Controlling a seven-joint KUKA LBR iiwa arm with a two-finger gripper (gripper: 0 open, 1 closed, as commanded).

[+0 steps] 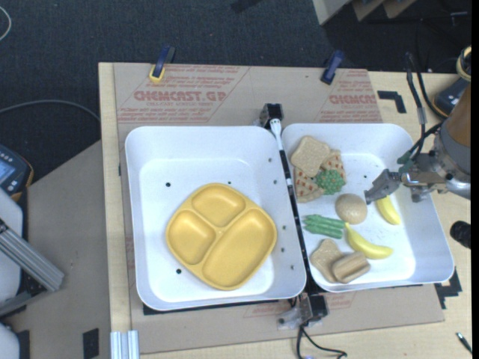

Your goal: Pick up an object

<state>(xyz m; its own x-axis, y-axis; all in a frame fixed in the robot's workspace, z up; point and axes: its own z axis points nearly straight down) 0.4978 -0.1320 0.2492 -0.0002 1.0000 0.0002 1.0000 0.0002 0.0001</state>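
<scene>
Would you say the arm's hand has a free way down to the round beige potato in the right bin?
Probably yes. The hand hovers just right of the potato, whose top is uncovered. The green beans and a banana lie close by, which might crowd a finger.

right bin [419, 264] crowded – bare floor top-right

A divided plate [221, 235] lies in the left bin [142, 170]. The right bin [426, 264] holds waffle [310, 178] and broccoli [328, 180] at back, beans [323, 226] and bread [340, 262] in front.
</scene>
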